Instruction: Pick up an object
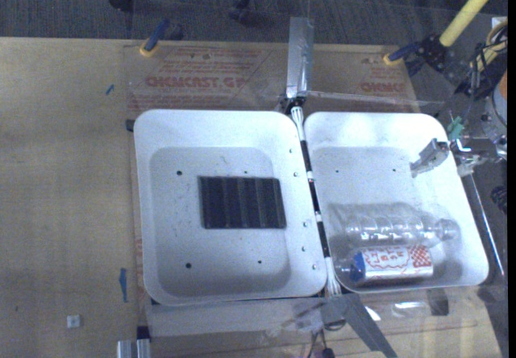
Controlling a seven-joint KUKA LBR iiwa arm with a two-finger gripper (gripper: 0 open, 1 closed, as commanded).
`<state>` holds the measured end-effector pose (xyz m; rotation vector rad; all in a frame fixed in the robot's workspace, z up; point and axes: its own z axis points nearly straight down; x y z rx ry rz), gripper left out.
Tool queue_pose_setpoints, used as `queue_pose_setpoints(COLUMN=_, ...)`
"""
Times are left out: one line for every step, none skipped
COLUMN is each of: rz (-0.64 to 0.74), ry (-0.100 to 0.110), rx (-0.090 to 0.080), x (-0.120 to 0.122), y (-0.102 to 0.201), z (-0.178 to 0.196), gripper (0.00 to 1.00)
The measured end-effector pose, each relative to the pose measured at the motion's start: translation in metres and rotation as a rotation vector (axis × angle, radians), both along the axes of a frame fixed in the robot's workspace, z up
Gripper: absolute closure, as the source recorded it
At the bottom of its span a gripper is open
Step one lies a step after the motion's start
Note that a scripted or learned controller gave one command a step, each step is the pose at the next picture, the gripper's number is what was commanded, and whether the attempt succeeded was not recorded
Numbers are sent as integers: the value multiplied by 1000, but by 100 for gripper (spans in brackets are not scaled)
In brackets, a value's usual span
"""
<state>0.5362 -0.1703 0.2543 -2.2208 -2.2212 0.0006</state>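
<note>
Jaws (pixel 430 154) hang over right bin's (pixel 387 135) far right corner.

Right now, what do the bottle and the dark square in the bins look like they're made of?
The bottle looks like thin clear plastic: see-through, ribbed, with glints. The dark square in the left bin looks matte black, ridged in strips, maybe rubber or foam; hard to tell.

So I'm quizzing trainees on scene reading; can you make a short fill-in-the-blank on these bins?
1. The clear plastic bottle lies in the ____ bin.
2. The dark ribbed panel lies in the ____ bin.
3. The bottle lies on its ____, not upright.
4. The gripper is over the right bin, toward its ____ edge.

Missing words: right; left; side; right
</note>
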Motion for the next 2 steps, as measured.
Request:
queue_pose_setpoints(rz=-262, ry=4, rx=1, x=-50, y=37, z=-77, gripper=0)
queue_pose_setpoints(rz=-97, ry=-6, rx=-2, x=-52, y=18, z=-130, gripper=0)
